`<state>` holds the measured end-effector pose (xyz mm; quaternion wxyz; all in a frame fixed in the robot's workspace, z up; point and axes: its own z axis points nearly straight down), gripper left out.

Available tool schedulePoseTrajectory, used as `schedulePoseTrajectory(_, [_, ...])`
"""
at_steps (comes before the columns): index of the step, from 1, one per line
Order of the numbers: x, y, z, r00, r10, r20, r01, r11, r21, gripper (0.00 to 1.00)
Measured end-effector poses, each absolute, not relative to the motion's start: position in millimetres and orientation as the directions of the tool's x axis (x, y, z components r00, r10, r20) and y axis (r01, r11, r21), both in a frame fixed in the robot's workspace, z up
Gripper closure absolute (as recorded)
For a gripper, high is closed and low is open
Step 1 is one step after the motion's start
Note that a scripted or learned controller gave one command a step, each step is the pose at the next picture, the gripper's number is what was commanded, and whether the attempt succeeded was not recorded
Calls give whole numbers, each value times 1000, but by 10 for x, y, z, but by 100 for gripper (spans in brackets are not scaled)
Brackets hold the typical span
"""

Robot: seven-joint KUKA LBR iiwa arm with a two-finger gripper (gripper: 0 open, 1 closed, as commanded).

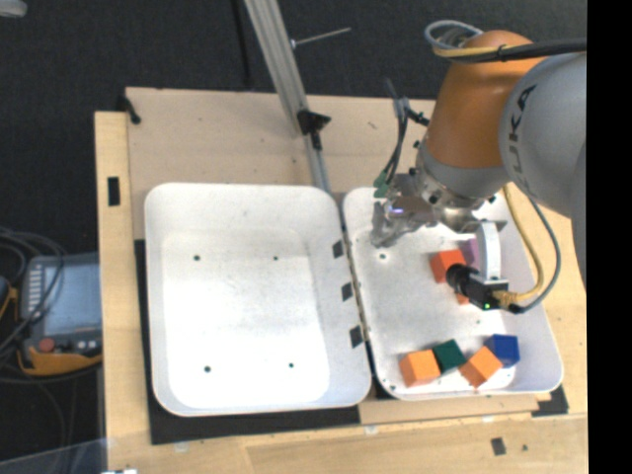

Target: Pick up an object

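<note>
grey arm with its orange band reaches in from the right, and its gripper (387, 227) hangs low over the upper left part of the right bin (415, 309), close to that bin's left wall. whether the jaws are released or clenched cannot be told at this slant, and nothing is seen between them. an orange block (447, 264) lies just right of the gripper, partly covered by a black fitting on the arm's cable, with a small pink piece (468, 252) touching its upper right side. along the bin's near edge sits a row of blocks: an orange cube (420, 366) at the left, a dark green block (449, 355) touching it, another orange block (482, 365) further right, and a blue block (504, 348) touching that one's upper right. the left bin (178, 265) stands beside the right one, their rims nearly touching. both bins rest on the pale wooden worktop (197, 136). a slanted metal pole (281, 62) rises from behind the bins. a handheld control pendant (54, 309) with cables lies off the worktop at the far left.
</note>
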<state>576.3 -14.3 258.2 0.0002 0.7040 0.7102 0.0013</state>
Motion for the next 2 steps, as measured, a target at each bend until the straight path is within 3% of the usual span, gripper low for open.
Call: schedulePoseTrajectory(2, [5851, 854, 2540, -9, 1000, 2, 1000, 9, 1, 100])
